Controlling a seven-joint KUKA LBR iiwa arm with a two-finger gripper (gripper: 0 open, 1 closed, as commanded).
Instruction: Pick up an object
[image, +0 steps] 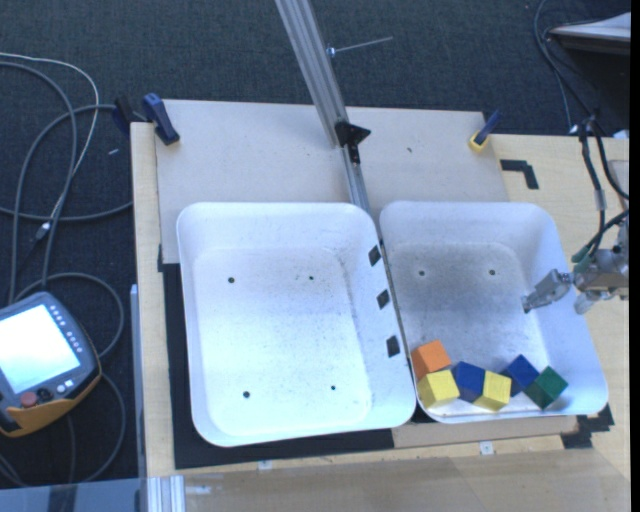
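My gripper (545, 292) hangs empty-looking, finger state unclear, over the right bin's (570, 262) right edge; green block (548, 386) looks light, rigid, grip flat sides.

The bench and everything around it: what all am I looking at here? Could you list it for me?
Bins: 2, white, side by side on the bench; left bin, right bin.
Blocks: 6, along the right bin's near edge: orange block, two yellow blocks, two blue blocks, green block.
Clamps: 2, one blue clamp and one yellow clamp, at the board's far corners.
Handheld screen pad: 1, grey and orange, on the floor at left.
Cables: several, dark, on the carpet.
Gripper: 1, metallic, over the right bin's right side.
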